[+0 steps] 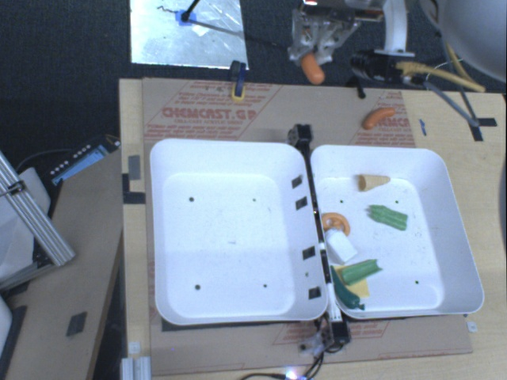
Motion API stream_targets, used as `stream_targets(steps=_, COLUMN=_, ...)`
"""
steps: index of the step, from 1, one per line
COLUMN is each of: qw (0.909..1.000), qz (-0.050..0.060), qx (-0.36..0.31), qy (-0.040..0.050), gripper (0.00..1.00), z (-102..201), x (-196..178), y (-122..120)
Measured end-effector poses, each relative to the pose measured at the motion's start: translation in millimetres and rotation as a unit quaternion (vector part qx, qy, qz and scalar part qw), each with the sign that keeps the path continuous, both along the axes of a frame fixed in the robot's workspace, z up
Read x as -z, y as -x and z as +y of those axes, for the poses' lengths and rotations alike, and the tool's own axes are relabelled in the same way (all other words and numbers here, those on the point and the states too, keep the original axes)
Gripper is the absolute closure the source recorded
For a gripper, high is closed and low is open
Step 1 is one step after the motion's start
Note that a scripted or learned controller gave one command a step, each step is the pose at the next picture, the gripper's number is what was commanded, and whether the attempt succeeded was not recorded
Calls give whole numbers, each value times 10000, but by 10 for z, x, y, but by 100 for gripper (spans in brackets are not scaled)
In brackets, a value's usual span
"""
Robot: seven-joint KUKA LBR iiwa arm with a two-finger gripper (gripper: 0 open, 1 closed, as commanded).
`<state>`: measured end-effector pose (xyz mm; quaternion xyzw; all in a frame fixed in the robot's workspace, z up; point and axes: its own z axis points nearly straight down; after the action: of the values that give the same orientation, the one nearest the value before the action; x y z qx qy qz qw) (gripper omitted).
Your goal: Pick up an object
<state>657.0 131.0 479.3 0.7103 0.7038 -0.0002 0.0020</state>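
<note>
Pincer [315, 54] sits high at the top of the view, past the far edge of the surface [261, 105], pinching a small orange sausage-shaped piece [314, 70] that hangs out below its fingers. Judging by that, the pick step looks done or nearly so: the piece is lifted clear of both bins and held up in the air. Next move probably calls for carrying it steady without loosening the pinch, since only its upper end looks caught.

Arm comes in from the right, wrist pointing down, grey body blurred at the top right corner.

Right bin [444, 172] has the leftovers: a tan cone [372, 182], a green pod [387, 217], an orange ring [335, 222], a white block [341, 248], and a green and yellow piece [353, 275]. Another orange sausage [378, 118] lies on the surface just beyond that bin. Left bin [170, 161] is alongside.
</note>
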Motion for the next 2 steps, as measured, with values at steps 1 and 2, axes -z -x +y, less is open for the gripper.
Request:
stream_targets(steps=1, qw=10000, qz=-12, qx=-69, qy=-21, gripper=100, z=245, x=-179, y=-119)
stream_targets(steps=2, qw=10000, qz=-10, qx=-69, qy=-20, gripper=100, z=448, x=-342, y=-114)
